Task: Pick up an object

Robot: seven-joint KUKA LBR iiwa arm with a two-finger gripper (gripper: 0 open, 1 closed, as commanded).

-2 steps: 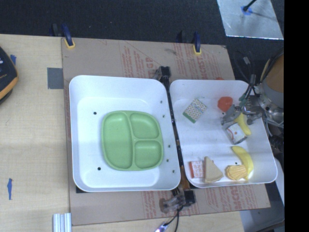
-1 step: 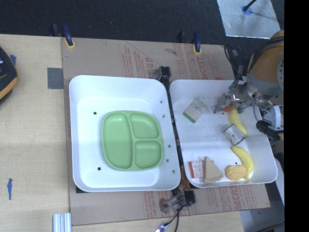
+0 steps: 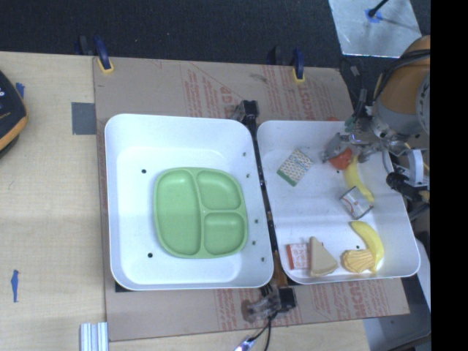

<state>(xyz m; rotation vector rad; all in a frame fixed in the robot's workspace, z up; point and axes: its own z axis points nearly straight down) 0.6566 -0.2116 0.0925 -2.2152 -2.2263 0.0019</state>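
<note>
Apparently the red object (image 3: 341,159) at the far end of the right bin (image 3: 322,258) is the target; the claw (image 3: 351,143) sits over it, though I cannot tell its state. Nothing is lifted. Nearby lie bananas (image 3: 369,242), a checkered packet (image 3: 294,167); the left bin (image 3: 128,145) holds a green tray (image 3: 199,212).

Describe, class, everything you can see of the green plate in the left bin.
The green plate is pale green with a matte, plastic look. It is a rounded square split by raised ridges into three sections: one long section on the left and two smaller ones on the right. It lies flat and right way up, slightly turned, near the middle of the left bin, resting on the bin floor. Nothing lies in it.
</note>
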